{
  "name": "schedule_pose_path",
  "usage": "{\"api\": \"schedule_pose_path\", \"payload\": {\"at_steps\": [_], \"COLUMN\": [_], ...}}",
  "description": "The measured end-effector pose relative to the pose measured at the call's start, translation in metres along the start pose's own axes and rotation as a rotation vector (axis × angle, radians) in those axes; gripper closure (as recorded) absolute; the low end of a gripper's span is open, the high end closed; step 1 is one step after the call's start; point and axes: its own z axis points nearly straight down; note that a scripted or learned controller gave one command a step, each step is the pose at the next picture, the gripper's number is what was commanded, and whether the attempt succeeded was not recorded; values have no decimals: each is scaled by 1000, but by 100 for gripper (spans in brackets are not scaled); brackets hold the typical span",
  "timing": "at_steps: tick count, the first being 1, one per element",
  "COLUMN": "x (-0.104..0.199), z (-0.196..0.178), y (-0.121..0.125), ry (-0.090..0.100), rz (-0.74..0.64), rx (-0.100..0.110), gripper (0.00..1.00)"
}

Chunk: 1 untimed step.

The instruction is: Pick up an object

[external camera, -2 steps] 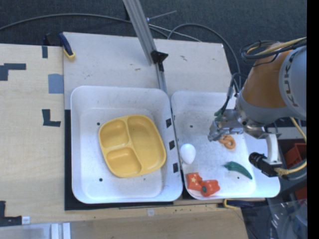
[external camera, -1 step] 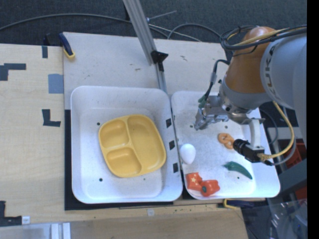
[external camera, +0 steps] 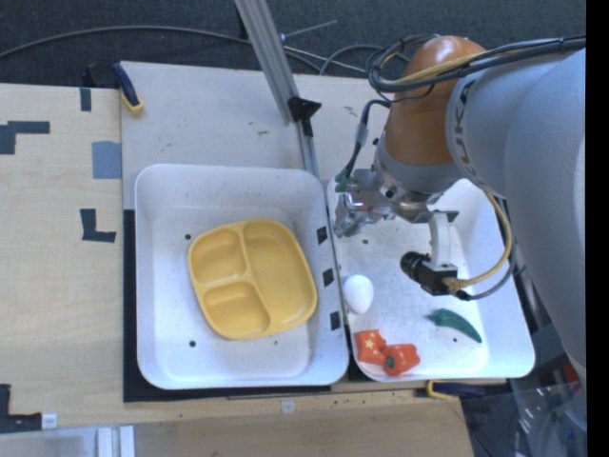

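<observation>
The pincer [external camera: 350, 208] hangs over the far left corner of the right bin [external camera: 509, 350]. Whether it is open or shut I cannot tell from here, and nothing is seen held in it.

Candidate objects lie nearer in that bin. A white egg-shaped object [external camera: 359, 293] sits against the left wall, closest to the pincer. It looks smooth, rounded and light, likely to slip or roll; a hold across its widest middle seems soundest. A red and orange object [external camera: 386, 350] lies at the near left corner, lumpy, probably easier to grip. A green pepper-shaped object [external camera: 455, 323] lies to the right, thin and low.

Obstructions: the bin wall crowds the egg on one side, and the arm's black fitting [external camera: 426, 270] with its cable hangs just right of it. The left bin [external camera: 162, 255] holds a yellow divided plate [external camera: 252, 277], well apart.
</observation>
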Motion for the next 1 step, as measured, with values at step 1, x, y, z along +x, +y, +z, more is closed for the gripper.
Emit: {"api": "schedule_pose_path", "payload": {"at_steps": [1], "x": [36], "z": [3], "y": [37], "ry": [0], "rz": [2], "rx": [-1], "gripper": [100]}}
